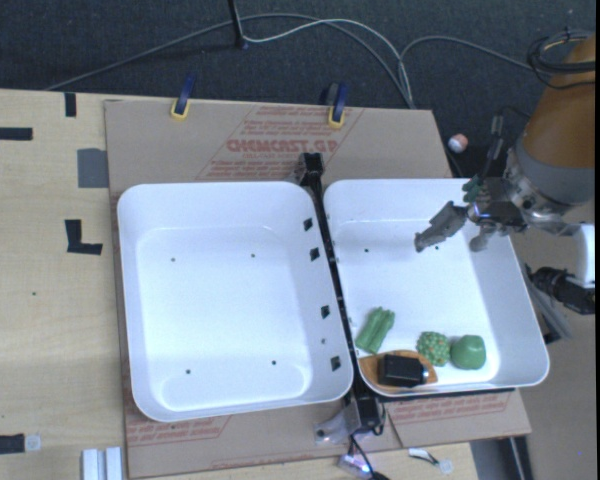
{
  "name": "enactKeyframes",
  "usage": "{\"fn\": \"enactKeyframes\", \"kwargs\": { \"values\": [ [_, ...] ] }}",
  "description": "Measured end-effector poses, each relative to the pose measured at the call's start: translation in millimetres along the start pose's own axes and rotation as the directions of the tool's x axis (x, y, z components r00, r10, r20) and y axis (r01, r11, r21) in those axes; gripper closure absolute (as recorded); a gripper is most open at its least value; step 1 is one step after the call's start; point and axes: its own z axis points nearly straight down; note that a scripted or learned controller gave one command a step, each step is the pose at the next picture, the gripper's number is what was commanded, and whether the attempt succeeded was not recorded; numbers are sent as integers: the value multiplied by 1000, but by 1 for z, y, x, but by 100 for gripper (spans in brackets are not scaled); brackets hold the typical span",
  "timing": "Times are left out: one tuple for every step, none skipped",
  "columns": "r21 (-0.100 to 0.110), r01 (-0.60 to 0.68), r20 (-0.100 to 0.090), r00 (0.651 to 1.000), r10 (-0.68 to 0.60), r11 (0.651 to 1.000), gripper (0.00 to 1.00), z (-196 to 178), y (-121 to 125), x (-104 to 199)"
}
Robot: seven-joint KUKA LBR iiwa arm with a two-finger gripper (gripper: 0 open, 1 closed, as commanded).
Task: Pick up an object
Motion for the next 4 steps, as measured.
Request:
{"fn": "enactKeyframes", "kwargs": {
  "values": [
    [-4, 0, 0, 1000, 0, 1000, 0, -2, 1, 0],
    [2, 0, 0, 1000, 0, 1000, 0, 61, 2, -1],
    [1, 1, 0, 1000, -1, 1000, 0, 105, 6, -2],
    [3, 1, -1, 1000, -1, 1000, 0, 168, 4, 1]
  ]
}}
